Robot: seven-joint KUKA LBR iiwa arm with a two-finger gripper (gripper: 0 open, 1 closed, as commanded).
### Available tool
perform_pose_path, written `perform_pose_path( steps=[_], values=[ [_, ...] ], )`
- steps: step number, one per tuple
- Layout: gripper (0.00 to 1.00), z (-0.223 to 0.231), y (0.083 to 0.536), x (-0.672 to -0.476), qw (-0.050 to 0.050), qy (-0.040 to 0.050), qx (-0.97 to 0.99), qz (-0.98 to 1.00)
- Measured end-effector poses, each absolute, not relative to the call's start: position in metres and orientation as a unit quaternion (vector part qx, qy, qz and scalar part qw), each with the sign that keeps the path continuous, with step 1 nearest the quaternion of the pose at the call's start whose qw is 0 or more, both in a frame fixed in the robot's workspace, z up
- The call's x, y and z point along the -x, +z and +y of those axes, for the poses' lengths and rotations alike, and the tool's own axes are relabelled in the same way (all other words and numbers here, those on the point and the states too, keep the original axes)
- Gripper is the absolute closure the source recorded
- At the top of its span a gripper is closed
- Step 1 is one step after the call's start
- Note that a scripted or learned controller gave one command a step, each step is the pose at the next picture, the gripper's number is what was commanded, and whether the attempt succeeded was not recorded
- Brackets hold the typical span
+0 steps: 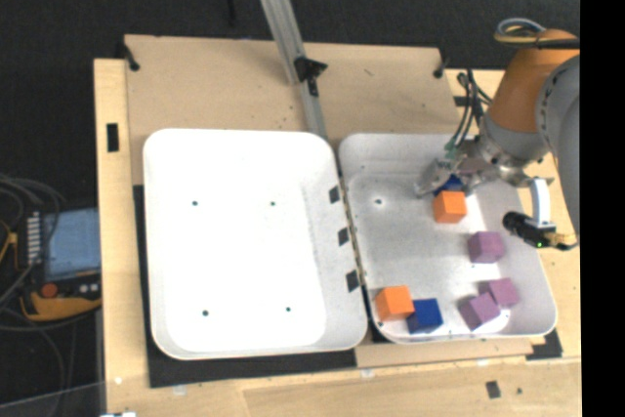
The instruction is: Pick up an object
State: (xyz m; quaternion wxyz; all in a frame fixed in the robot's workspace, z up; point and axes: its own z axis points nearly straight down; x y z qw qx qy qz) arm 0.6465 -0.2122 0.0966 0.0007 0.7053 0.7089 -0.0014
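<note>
Gripper (444, 183) is low in the right bin (391, 161), directly above and touching or nearly touching an orange cube (450, 206). Fingers' state: cannot tell. Below that cube lie three purple blocks (485, 246); further below-left, a second orange cube (395, 302) abuts a blue cube (425, 315).

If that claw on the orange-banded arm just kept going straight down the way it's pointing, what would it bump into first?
Most likely the orange block right beneath the gripper, in the right bin. Something small and blue sits at the gripper's tip, so depth is hard to judge; that might be met first.
</note>
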Motion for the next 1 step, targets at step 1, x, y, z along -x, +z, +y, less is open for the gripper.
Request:
perform_pose_path(
  steps=[1],
  values=[
    [1.0, -0.2138, 0.1101, -0.6476, 0.003, -0.0013, -0.704, 0.71]
  ],
)
